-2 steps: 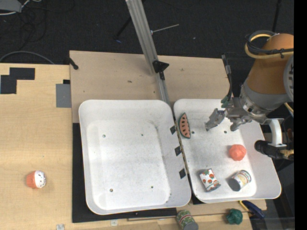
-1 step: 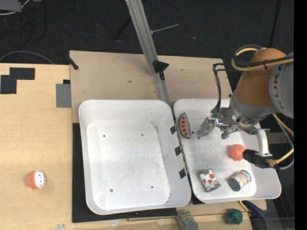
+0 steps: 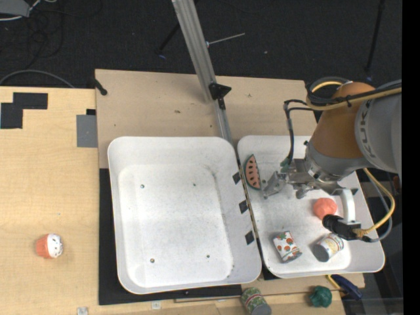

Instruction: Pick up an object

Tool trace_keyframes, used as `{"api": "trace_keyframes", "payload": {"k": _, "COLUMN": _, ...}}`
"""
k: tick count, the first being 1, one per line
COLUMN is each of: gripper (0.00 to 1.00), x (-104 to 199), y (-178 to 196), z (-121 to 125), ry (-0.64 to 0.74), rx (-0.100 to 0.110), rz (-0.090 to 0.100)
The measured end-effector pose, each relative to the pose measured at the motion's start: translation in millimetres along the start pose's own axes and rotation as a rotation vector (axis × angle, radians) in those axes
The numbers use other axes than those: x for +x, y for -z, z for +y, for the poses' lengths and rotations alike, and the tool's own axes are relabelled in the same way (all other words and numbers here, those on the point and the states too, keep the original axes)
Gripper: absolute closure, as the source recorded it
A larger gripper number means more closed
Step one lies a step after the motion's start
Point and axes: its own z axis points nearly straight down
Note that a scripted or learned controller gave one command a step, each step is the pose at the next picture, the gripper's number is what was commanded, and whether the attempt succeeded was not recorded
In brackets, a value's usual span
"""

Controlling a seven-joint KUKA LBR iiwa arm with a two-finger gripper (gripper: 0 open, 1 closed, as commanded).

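The right bin (image 3: 367, 258) holds a watermelon-slice toy (image 3: 252, 171) against its left wall, a pink-orange ball (image 3: 323, 207), a white box with red spots (image 3: 285, 247) and a small can (image 3: 328, 247) near the front. My gripper (image 3: 287, 188) hangs low over the middle of this bin, just right of the watermelon slice and left of the ball. It is open, with nothing between its fingers (image 3: 270, 187). The arm's orange band (image 3: 338, 130) rises behind it.
The left bin (image 3: 125, 156) lies beside the right one, with black clips along the shared wall. An orange-and-white ball (image 3: 49, 246) rests on the bench far left. A can (image 3: 252, 300) and a green toy (image 3: 320, 296) sit at the front edge. A metal rail (image 3: 197, 44) slants in from behind.
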Motion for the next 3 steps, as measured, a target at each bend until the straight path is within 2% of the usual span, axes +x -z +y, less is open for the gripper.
{"api": "trace_keyframes", "payload": {"k": 1, "gripper": 1.00, "x": -2.4, "y": 12.7, "z": 0.6, "ry": -0.005, "rx": -0.004, "rz": -0.001}}
{"api": "trace_keyframes", "payload": {"k": 2, "gripper": 1.00, "x": 1.3, "y": 61.4, "z": 9.3, "ry": 0.002, "rx": -0.011, "rz": -0.002}}
{"api": "trace_keyframes", "payload": {"k": 3, "gripper": 1.00, "x": 8.3, "y": 119.9, "z": 6.1, "ry": 0.003, "rx": -0.012, "rz": -0.002}}
